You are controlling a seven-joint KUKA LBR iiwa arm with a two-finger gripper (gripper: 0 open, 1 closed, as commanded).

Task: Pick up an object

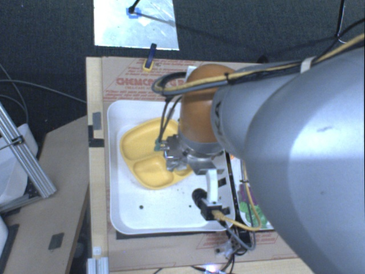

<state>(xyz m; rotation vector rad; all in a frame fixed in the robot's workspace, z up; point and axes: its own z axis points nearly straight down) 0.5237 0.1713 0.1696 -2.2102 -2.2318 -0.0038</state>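
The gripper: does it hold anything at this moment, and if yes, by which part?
It cannot be told. The gripper is low over the yellow divided plate in the left white bin, but the wrist hides it.

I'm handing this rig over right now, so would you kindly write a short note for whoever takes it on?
Gripper: low in the left bin, over the right edge of the yellow tray; the arm hides its fingers, so open or shut is unclear.
Things: the yellow tray lies in the left bin's upper part; small dark specks lie on the bin floor below it.
Done: nothing visibly picked up.
Left: get hold of an object, most likely the tray, and lift it.
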